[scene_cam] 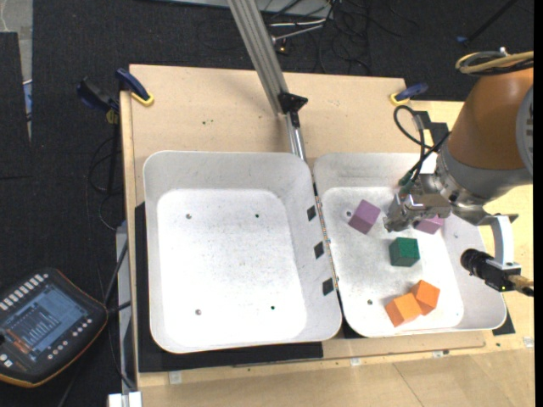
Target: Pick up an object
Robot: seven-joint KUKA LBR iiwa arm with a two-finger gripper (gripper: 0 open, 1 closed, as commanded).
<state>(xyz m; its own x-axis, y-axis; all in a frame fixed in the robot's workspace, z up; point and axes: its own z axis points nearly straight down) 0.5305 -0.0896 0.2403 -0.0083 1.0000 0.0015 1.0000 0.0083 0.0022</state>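
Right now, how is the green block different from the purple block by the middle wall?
The green block is dark green; the purple block is light purple. The green block sits mid-bin, nearer the orange blocks; the purple block lies further back, by the bin's left wall. Both are small cubes in the right bin.

One camera looks down from above at a slant. It takes in the bench (254, 100) and both bins.

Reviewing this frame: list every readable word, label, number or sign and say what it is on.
None can be read.
Teach pendant at lower left: its lit screen shows lines of text, too small and blurred to read.
Blocks, both bins and the arm's orange band: no lettering is visible.
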